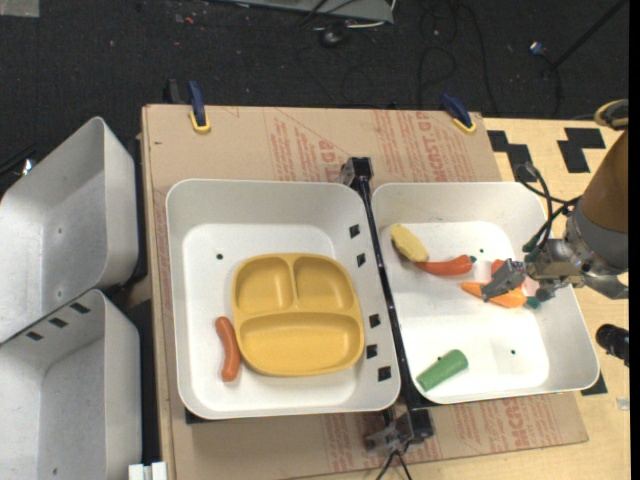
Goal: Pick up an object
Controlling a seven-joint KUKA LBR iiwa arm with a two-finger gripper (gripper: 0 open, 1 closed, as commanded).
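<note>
Left bin [190,268]: yellow tray [296,313], sausage [228,348]. Right bin [520,368]: green piece [441,369], chilli [445,264]. Gripper [510,283] state unclear.

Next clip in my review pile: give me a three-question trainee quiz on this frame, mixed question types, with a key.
1. True or false: the yellow divided plate lies in the left bin.
2. Multiple choice: which thing lies nearest the front edge of the right bin? A) green piece B) red chili C) yellow piece
3. Fill in: the gripper is right at the ____ pieces near the right bin's right side.

Key: 1 true. 2 A. 3 orange. Also worth noting: a sausage lies just left of the plate, and whether the gripper holds anything cannot be told from this view.
</note>
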